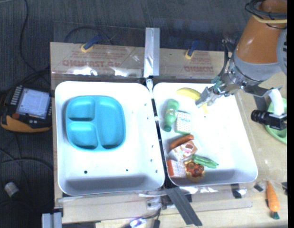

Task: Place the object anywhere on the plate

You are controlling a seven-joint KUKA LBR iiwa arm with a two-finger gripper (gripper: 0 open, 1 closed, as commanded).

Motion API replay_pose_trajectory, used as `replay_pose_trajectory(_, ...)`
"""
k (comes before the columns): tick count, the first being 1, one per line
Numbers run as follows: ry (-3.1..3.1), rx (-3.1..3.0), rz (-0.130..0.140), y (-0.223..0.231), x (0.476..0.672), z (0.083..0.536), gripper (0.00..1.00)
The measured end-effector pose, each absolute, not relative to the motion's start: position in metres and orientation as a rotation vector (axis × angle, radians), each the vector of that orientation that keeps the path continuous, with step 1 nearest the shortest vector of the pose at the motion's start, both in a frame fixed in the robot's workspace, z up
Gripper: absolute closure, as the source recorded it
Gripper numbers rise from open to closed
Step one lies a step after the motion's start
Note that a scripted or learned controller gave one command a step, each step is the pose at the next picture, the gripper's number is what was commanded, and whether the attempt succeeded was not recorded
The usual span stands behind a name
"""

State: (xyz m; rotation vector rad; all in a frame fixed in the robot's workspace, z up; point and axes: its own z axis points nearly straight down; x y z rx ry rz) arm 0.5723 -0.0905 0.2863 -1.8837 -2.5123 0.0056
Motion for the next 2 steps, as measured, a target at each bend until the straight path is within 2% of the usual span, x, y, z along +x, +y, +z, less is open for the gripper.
replay_pose_trajectory(1,-2.647,-1.684,0.004,-0.028,0.582,0.193,1.00)
replay_pose_trajectory(2,-2.769,-1.475,0.005,0.026,0.573,0.181,1.00)
